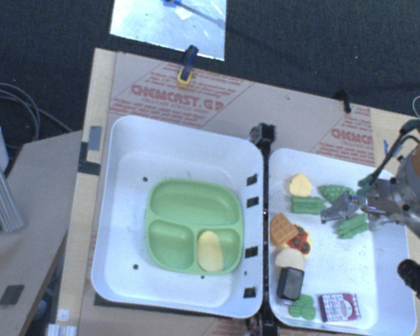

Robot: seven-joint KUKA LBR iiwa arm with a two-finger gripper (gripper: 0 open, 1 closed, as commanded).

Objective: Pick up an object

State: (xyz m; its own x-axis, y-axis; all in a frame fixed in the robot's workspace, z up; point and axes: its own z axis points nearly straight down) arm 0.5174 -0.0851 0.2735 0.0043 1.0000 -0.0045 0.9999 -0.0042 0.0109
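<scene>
My gripper (342, 207) hangs over the upper middle of the right bin (391, 304), among several green toy vegetables (351, 226). Its metal fingers reach left from the grey and orange arm. Whether anything sits between them is hidden by the clutter. A yellow piece (300, 185) lies just left of the gripper, beside a green pod (307, 205). Lower in that bin lie a waffle-like piece (283, 230), a pale round piece (289, 258), a black block (290, 283), a green piece (302, 307) and a small red box (338, 307).
The left bin (109, 258) holds a green divided plate (165, 195) with a yellow item (211, 250) in its lower right compartment. A black divider (260, 228) runs between the bins. Bare floor shows in the right bin's lower right part.
</scene>
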